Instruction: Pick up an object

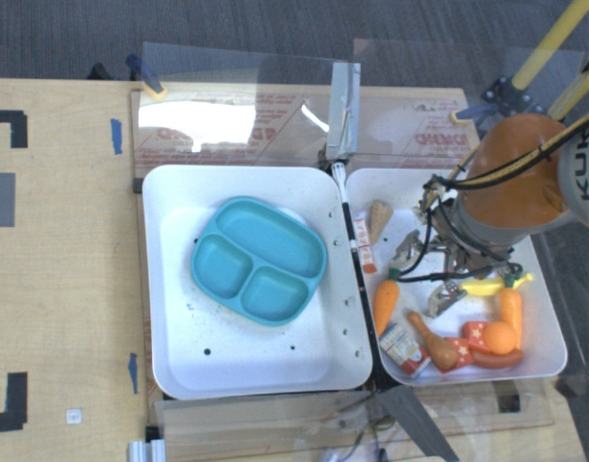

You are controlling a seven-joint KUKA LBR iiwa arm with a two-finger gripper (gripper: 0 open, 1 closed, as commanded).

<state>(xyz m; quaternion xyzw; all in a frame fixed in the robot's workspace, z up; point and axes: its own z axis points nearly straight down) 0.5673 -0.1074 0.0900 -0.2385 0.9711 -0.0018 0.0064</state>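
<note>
Your arm [511, 176] hangs low over the right bin [554, 340], where the toy food is crowded: carrot [385, 304], banana [492, 286], small box [402, 346]. I cannot tell if the fingers are spread or closed, so you risk nudging neighbours or coming up with nothing.

One fixed camera is looking down at a slant from above the light wooden bench [54, 258], taking in both shallow white plastic bins [169, 258] fairly closely.

The light wood worktop [64, 287] has blue tape bits [115, 135] on it. Dark grey floor [275, 8] lies at the far side.
</note>
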